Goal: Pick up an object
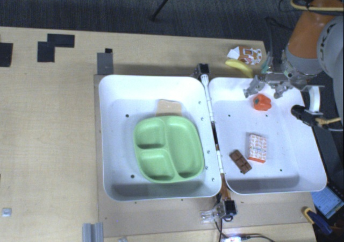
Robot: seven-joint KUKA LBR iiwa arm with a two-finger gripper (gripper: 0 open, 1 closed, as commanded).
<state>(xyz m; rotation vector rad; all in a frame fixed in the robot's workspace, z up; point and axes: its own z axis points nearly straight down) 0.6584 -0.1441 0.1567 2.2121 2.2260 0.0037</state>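
In the right bin (301,176) lie a small orange object (262,103) near the far edge, a white-and-orange patterned packet (257,148) in the middle, and a brown chocolate piece (241,161) to its left. My gripper (265,91) hangs over the bin's far edge, just above the orange object. Its two fingers stand spread apart, open, with one to each side of the object's far end. Nothing is held between them.
The left bin (115,128) holds a green divided plate (168,148) with a tan block (169,107) behind it. A yellow banana (239,65) and a small printed packet (248,54) lie on the bench behind the right bin. The arm's orange band (309,34) rises at the right.
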